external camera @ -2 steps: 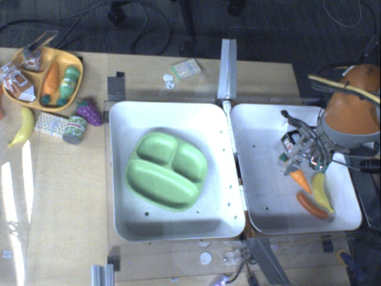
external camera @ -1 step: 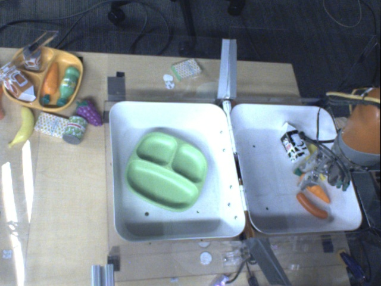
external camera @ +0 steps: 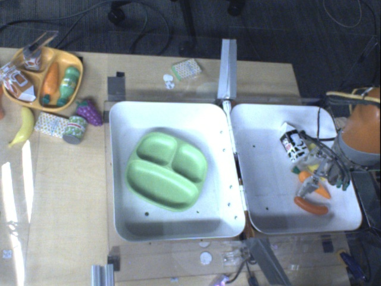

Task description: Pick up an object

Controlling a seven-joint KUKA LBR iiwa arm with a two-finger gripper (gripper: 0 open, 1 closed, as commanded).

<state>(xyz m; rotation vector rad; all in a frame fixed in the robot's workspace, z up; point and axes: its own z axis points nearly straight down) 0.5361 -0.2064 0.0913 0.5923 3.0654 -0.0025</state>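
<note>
Crowding is the danger right now, down at the lower right of the frame. The gripper (external camera: 309, 186) is low in the right bin (external camera: 262, 159), and its tip sits among a tight little cluster: a black-and-white can (external camera: 292, 144) just up and to the left, a small orange piece (external camera: 322, 191) touching or nearly touching the tip on its right, and an orange sausage-shaped toy (external camera: 311, 206) lying just below. With three things that close together, a closing pinch could easily catch an edge instead of a body and squirt the piece away, or nudge the sausage toy toward the bin's lower wall, where it would be harder to reach. The can, tilted on its side, could roll if brushed by the cables hanging off the wrist.

As for the jaws, I honestly cannot tell how they stand; the tip is a small grey blur tangled with wiring, and nothing can be made out between it.

So where is the likely target? My read is the small orange piece, right beside the tip, with the sausage toy just beneath as the alternative. Neither is visibly lifted; both look to be resting on the bin floor.

Over in the left bin (external camera: 119, 177), centre of frame, a green divided tray (external camera: 168, 170) lies well apart from all this action.
</note>
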